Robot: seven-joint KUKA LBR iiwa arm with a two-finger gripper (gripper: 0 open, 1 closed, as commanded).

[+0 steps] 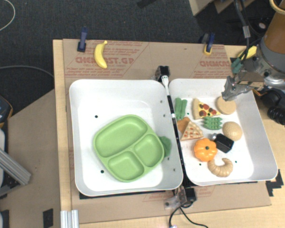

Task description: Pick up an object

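In the right bin lie toy foods: a pumpkin, croissant, pizza slices and a tan round cookie at the far side. The gripper hangs just over that cookie; whether it grips cannot be told. The left bin holds a green divided plate.

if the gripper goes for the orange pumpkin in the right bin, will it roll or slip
The pumpkin looks round and glossy, so it may slip from a pinch and probably rolls when nudged. It looks like a light toy. The croissant and black block crowd it, likely limiting finger room.
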